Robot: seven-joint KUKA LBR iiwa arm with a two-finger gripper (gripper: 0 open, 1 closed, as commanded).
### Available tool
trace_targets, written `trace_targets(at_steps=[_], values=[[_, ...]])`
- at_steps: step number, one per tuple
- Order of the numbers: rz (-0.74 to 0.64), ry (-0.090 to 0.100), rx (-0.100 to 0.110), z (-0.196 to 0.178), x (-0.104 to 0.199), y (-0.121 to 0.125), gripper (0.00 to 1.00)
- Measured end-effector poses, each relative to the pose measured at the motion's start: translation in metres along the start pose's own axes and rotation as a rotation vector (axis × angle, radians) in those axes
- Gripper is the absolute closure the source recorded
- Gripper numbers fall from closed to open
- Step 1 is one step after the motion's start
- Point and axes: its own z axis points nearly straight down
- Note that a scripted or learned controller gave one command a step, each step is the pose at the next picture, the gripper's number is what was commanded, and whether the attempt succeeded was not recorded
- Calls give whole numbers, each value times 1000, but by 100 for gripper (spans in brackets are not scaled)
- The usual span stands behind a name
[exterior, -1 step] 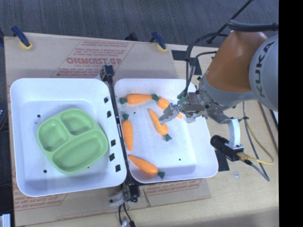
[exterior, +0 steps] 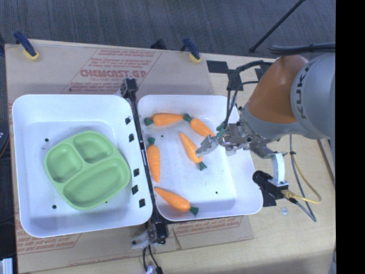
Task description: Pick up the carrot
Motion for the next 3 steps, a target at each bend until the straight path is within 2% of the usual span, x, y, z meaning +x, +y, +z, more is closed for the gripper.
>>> trace_targets(at_steps=[1, 2, 3], values=[[-2, 0, 0, 98, 13, 21, 0], [-6, 0, 2, 88, 13, 22, 100], [-1, 0, -4, -1, 36, 73, 100]])
